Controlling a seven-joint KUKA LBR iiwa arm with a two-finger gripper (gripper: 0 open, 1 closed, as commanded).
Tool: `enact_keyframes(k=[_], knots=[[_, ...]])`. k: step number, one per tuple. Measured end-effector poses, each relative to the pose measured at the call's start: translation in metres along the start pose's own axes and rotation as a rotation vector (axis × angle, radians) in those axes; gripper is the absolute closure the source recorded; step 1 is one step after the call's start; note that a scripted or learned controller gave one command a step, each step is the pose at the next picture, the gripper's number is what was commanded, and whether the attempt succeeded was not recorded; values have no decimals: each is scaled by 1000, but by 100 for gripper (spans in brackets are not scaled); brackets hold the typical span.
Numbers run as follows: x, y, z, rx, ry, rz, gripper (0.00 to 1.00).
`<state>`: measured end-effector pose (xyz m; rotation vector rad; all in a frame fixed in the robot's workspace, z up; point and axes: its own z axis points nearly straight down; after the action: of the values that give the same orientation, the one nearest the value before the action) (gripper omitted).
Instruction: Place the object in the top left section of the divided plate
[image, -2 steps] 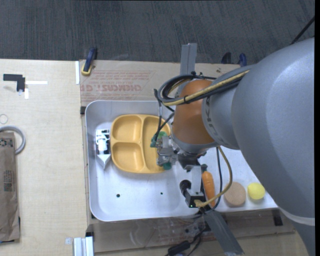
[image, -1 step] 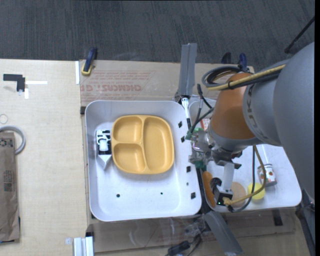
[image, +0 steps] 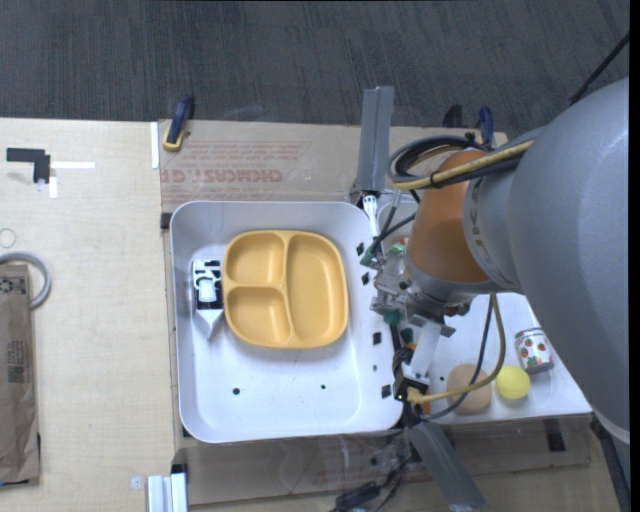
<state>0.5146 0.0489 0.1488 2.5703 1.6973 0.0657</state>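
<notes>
The gripper (image: 396, 326) hangs low over the seam between the two bins, at centre right of the frame. Its wrist hides its end, so I cannot tell whether it is open, closed or carrying anything. Nothing lies in the yellow divided plate (image: 288, 330), so the placing is not yet done. The likely candidates sit at lower right in the right bin (image: 560, 405): a tan rounded object (image: 474, 392), a yellow ball (image: 513, 383) and a spotted white piece (image: 534, 350). To do this well, secure one thing squarely, carry it leftward clear of the bin walls, and lower it inside the top left section (image: 254, 262), within its ridges, before letting go. Count: two bins, one plate with three sections, three loose things at lower right, and one small black-and-white item (image: 207, 285) in the left bin (image: 270, 410) beside the plate's left edge
</notes>
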Motion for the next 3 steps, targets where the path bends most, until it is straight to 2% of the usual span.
enact_keyframes(k=[1,2,3], knots=[[-25,19,-41,77,-8,56,100],[15,-44,-45,79,-8,47,100],[104,-72,30,75,-13,202,100]])
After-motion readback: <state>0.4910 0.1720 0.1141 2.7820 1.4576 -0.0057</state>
